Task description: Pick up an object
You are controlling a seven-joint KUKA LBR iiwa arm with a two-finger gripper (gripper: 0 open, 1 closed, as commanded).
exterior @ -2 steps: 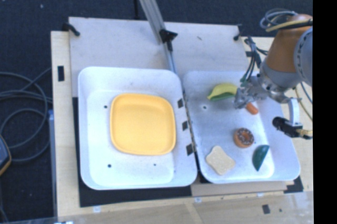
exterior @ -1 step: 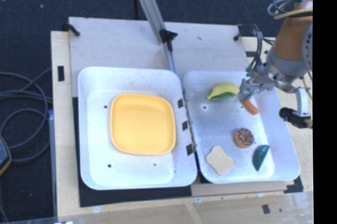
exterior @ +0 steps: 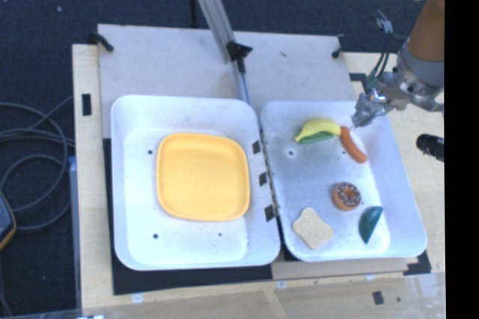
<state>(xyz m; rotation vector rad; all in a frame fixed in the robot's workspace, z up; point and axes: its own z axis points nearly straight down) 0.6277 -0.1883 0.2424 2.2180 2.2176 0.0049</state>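
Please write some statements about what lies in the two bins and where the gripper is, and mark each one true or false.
1. The yellow plate lies in the left bin. True.
2. The banana lies in the left bin. False: it is in the right bin, beside the sausage.
3. The gripper is over the right bin's far edge. True.
4. The bread slice is on the plate. False: it lies in the right bin, near its front.
5. The donut lies between the sausage and the bread slice. True.
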